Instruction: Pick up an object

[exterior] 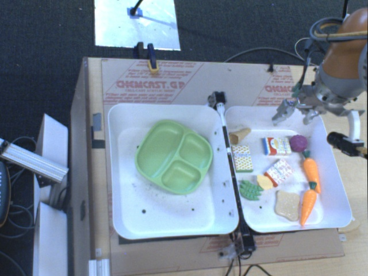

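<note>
Approach is the step in hand, as I judge it: the grey two-finger gripper [295, 110] hangs over the far rim of the right-hand shallow white bin [344, 197], its jaws apart with nothing between them, though the view is soft there and I would not swear to how wide they stand. No one object is named, so any of the toys below and nearward of the jaws will serve. Closest lie the small white-and-red printed box [278, 146] and the round purple plastic ball [298, 142], just nearward of the jaws; a tan cone-shaped piece [240, 134] sits off toward the divider side. Farther on come the patterned flat card [242, 158], a second red-and-white packet [279, 172], two orange plastic carrots [310, 171], a beige toast slice [287, 204] and a green leafy piece [249, 189]. Next, the move calls for choosing one piece, coming over it and descending. The box and ball lie close together, so a descent between them risks nudging both; the cone has more open floor about it. The rim under the jaws must be cleared first. Beyond the divider, the left-hand white bin [126, 211] holds a pale green sectioned plastic tray [174, 156], well apart.
</note>
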Tool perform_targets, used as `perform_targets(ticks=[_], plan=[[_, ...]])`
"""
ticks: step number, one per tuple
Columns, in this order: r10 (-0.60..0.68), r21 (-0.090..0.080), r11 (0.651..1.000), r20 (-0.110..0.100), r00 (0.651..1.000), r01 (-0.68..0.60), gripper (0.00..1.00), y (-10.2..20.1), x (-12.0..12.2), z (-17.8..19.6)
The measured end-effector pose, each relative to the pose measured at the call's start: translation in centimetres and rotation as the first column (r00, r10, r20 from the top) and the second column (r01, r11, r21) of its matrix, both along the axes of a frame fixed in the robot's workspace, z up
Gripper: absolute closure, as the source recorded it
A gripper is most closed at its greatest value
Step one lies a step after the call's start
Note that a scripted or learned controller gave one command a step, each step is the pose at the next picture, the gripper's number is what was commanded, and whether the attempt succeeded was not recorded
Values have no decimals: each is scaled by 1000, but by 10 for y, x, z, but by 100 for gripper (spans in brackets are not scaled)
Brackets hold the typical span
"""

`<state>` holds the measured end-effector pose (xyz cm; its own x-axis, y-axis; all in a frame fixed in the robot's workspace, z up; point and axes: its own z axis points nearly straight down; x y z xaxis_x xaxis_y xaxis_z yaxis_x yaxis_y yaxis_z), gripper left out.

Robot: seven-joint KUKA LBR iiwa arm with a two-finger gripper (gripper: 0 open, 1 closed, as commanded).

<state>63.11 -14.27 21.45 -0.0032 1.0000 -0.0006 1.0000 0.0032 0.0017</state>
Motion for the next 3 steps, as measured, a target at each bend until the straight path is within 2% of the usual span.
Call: perform_targets(ticks=[1,2,3], plan=[[-2,-3,1000,2,1000,2,0,-65,5,-116],[0,2,1000,-1,1000,0,0,-63,38,-128],[2,1,1000,-2,1000,-2,0,-63,38,-129]])
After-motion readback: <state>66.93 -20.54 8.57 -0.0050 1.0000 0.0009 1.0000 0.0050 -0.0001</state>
